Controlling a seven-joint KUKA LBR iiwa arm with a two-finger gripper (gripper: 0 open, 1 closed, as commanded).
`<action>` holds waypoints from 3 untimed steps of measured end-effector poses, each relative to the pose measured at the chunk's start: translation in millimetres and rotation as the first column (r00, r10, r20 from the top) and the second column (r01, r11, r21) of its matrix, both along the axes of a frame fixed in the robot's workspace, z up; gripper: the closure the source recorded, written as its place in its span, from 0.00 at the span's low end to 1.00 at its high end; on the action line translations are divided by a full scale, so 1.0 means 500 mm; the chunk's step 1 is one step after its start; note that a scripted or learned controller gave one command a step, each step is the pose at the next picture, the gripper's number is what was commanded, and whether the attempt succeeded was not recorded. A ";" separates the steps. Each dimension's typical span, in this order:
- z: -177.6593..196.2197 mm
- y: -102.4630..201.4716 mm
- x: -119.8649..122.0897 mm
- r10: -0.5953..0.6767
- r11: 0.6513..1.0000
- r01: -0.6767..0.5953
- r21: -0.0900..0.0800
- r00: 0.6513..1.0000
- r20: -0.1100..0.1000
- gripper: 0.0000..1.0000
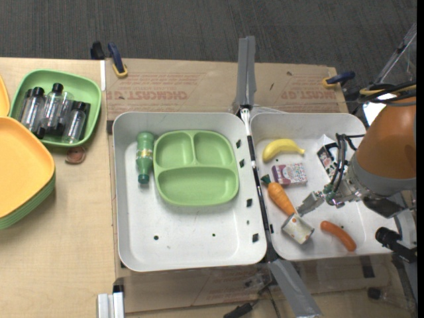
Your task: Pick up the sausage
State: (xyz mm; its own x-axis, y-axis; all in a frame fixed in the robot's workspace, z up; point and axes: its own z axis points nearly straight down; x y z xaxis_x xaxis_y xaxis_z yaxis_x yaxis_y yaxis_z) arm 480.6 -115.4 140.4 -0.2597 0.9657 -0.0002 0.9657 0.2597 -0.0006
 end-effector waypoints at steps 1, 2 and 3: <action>-0.100 0.025 0.021 -0.278 0.961 0.278 0.000 0.961 -0.004 0.00; -0.084 0.022 0.020 -0.282 0.959 0.282 -0.001 0.959 -0.006 1.00; -0.068 -0.037 0.013 -0.698 0.716 0.698 -0.003 0.716 -0.002 1.00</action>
